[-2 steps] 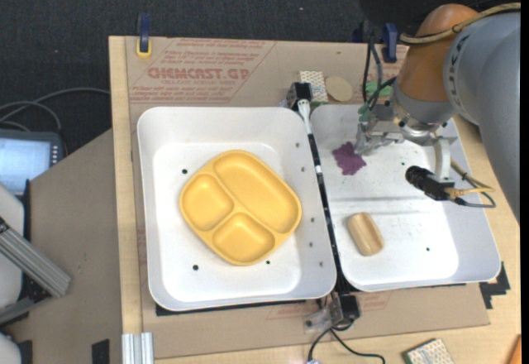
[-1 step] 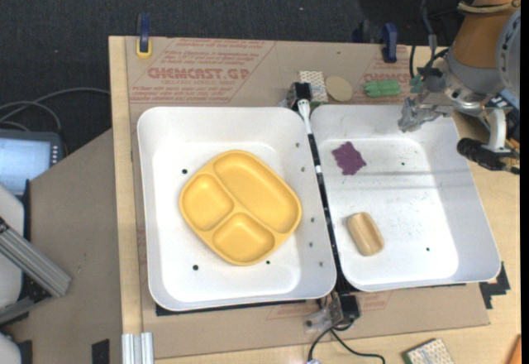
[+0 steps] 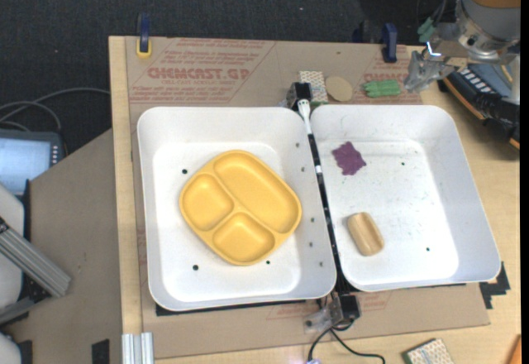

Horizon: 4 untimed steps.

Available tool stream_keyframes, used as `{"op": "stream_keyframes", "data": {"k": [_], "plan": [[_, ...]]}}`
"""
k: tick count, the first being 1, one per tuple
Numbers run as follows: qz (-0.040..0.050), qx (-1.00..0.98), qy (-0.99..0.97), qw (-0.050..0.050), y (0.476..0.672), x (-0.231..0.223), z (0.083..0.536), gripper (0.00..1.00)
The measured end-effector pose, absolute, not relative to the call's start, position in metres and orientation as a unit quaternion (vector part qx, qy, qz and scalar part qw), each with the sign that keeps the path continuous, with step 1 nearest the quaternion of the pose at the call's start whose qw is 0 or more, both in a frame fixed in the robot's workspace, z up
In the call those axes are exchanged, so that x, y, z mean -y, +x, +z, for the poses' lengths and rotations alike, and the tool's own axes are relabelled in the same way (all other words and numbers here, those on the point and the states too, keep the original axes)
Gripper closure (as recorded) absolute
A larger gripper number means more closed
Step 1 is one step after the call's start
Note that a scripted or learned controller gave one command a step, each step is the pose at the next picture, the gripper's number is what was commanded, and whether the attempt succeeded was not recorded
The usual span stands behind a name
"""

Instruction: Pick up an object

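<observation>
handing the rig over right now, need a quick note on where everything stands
Gripper: above the bench beyond the right bin's far edge; nothing visible between its fingers.
Left bin: yellow divided plate, lying flat.
Right bin: purple scrap near the far left, tan cylindrical block towards the near left.
Bench, beyond the bins: a green piece and a tan disc.
Done: nothing picked up.
Left: choose an object, descend, grasp, lift.

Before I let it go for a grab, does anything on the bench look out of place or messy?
The right bin has fine dark specks scattered over its floor, like dirt or crumbs, around the purple scrap and tan block. The yellow divided plate sits askew in the left bin. Nothing looks damaged.
</observation>
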<state>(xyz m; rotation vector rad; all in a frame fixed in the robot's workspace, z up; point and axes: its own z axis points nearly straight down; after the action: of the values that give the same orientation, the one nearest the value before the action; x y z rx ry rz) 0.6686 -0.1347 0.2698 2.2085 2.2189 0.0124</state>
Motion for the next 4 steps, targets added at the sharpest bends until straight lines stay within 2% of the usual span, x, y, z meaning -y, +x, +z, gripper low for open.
{"op": "stream_keyframes", "data": {"k": [1,2,3,4], "plan": [[-0.0001,-0.709,0.705,-0.002,0.667,0.069,0.244,1.0],[0.0031,-0.709,0.705,0.002,0.668,0.025,0.285,1.0],[0.0015,-0.708,0.706,0.002,0.667,-0.015,0.289,1.0],[0.0011,-0.706,0.708,0.002,0.667,0.028,0.299,1.0]]}}
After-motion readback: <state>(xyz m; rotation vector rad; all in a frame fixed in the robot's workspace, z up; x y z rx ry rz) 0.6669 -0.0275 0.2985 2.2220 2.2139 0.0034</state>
